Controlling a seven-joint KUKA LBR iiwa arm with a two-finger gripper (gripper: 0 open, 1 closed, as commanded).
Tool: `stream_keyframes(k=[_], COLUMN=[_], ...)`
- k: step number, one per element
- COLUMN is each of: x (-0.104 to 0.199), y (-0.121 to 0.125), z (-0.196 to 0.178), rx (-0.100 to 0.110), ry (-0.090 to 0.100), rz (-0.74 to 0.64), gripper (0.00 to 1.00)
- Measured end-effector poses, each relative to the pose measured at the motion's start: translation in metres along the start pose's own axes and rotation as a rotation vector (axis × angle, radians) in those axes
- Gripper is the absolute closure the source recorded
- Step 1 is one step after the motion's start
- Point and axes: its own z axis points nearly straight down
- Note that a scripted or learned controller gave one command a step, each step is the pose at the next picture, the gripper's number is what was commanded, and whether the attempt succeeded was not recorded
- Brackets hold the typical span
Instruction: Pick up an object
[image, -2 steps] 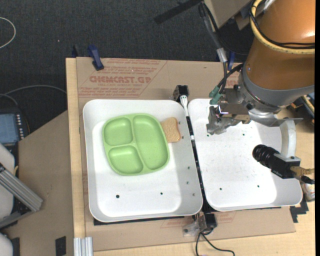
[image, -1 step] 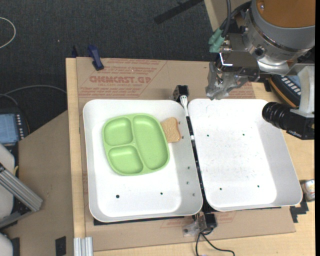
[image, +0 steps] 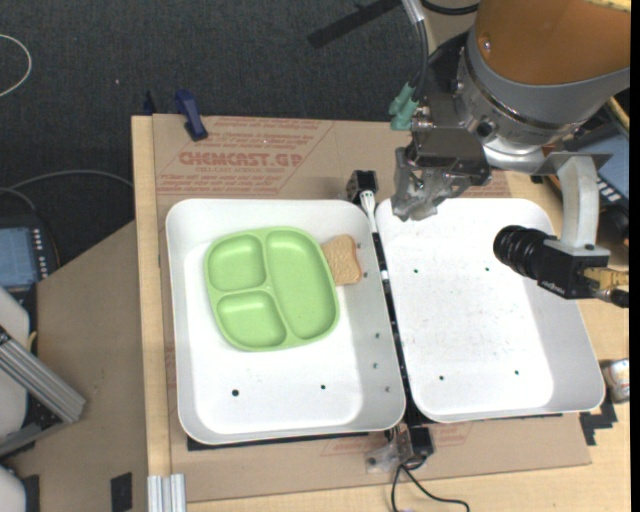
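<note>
While the arm reaches in over the right bin's far edge, the hand hangs there; whether it's open or closed, can't tell. Left of it, in the left bin, a green divided plate, a tan biscuit-like piece touching its near-hand edge.

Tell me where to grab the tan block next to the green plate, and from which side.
Grip the tan block across its short width from straight above. It lies flat against the green divided plate on its left, so probably close along the free far and near ends instead.
</note>
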Motion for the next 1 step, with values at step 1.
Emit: stream_keyframes(k=[1], x=[-0.0204], y=[-0.0001], z=[0.0782], rx=[0.006], ry=[-0.002], rz=[0.005], gripper=[1.0])
